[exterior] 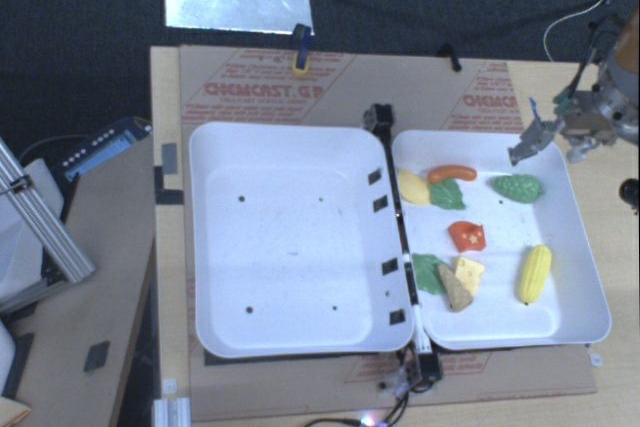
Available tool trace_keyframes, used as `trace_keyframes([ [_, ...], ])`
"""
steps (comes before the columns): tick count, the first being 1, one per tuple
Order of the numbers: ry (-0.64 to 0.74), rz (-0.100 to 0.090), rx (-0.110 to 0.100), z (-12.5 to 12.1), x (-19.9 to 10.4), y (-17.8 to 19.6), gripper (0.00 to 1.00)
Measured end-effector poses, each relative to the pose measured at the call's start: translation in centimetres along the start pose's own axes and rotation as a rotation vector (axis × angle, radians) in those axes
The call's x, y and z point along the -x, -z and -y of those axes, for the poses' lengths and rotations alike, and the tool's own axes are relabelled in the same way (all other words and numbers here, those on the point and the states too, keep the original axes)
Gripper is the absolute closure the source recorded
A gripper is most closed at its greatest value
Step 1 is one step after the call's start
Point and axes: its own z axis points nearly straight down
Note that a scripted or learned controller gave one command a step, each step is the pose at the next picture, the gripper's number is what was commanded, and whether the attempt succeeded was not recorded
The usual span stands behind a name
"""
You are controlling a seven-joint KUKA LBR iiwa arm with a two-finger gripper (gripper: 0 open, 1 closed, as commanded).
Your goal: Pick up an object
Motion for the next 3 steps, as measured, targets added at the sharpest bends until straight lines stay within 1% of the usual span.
trace_keyframes([
  [1, 0.013, -0.006, -0.007, -2.2, -13.2, -10.5, 0.0],
  [2, -0.01, -0.002, -0.007, 7.7, -7.4, -20.1, 0.0],
  [3, -0.001, -0.002, 0.005, 7.0, -7.8, -18.6, 1.0],
])
